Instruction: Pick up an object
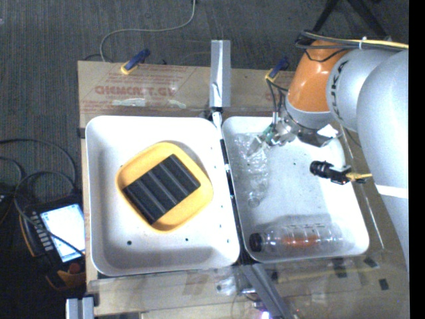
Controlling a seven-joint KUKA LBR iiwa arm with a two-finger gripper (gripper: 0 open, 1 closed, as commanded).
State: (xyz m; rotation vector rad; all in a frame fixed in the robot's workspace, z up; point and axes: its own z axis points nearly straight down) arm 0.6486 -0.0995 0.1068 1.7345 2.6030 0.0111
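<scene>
Item inspected: crumpled clear plastic piece (254,168), lying in the right bin (332,208), in that bin's far-left part and close along the wall shared with the left bin (106,198). Its long axis runs from the far wall toward the near wall, roughly parallel to the dividing wall. The far end is the broader, more crushed one. The near end narrows and stops about halfway down the bin. Being transparent, its outline is uncertain in places.

Gripper (274,133): positioned at the far end of the plastic piece, just to that end's right, low over the bin's far-left corner. Contact with the plastic cannot be confirmed. Whether the gripper is open or closed cannot be told from this angle, and nothing is seen gripped in it. The grey arm with its orange band (315,85) enters from the right, above the far wall.

Also in the right bin: a clear bottle (299,238) on its side along the near wall, long axis left to right, dark cap end toward the left corner, well apart from the gripper.

Left bin: one yellow object (166,186) with a black ribbed panel, lying near the centre and turned diagonally.

Surroundings: both bins rest on a cardboard sheet (143,88) with a blue clamp (135,60) at its far edge.
</scene>
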